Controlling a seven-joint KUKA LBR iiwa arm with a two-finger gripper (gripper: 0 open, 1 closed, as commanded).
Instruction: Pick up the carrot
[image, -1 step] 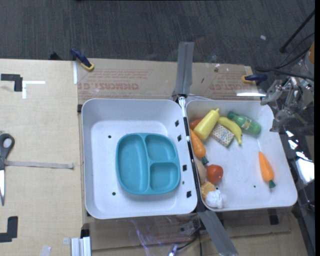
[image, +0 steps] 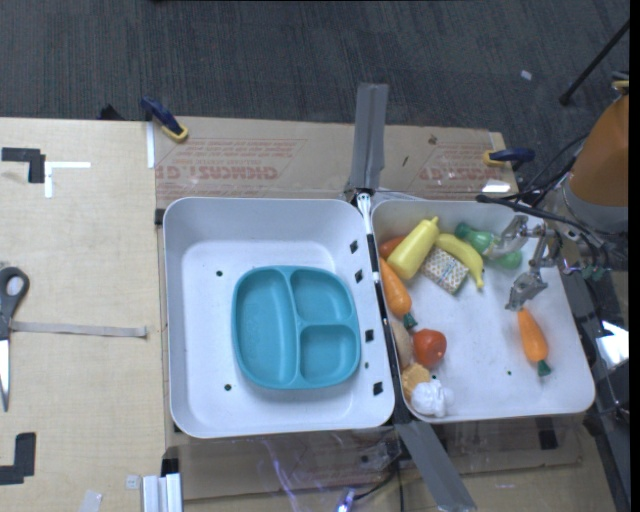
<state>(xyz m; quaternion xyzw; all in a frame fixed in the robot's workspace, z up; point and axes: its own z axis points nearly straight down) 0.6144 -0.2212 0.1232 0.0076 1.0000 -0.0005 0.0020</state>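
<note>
just above the carrot (image: 533, 337) at the right bin's (image: 470, 400) right side, the gripper (image: 530, 262) hangs with fingers spread, pinching nothing; a second carrot (image: 396, 291) lies along the left wall.

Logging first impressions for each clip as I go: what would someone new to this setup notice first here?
The teal divided plate stands out, alone in the middle of the left bin. Next comes the bright clutter in the right bin: a yellow bottle, a banana and a tomato toward its left side, with one carrot lying apart near the right wall. The gripper hangs just above that carrot.
</note>
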